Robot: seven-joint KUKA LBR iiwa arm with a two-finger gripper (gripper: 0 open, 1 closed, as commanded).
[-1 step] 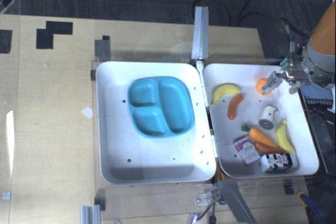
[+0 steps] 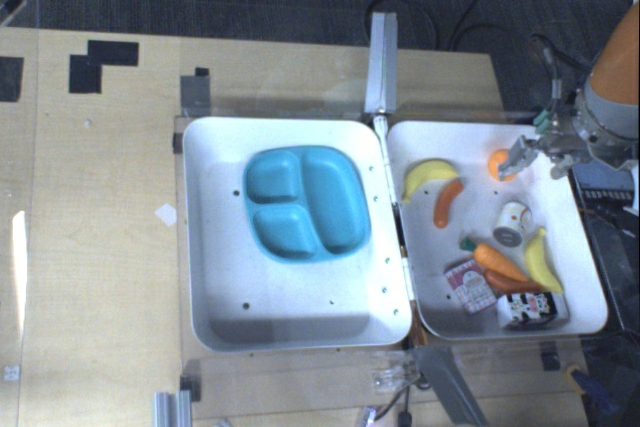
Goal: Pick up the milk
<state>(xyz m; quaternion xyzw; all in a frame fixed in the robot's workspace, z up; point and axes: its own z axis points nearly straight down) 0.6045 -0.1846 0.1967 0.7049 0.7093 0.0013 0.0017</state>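
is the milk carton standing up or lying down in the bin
Lying down. The milk carton rests flat on its side in the front corner of the right bin, its printed face turned up, beside the carrot.

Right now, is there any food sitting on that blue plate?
No. The blue plate in the left bin holds nothing; the food, like the carrot, lies in the right bin.
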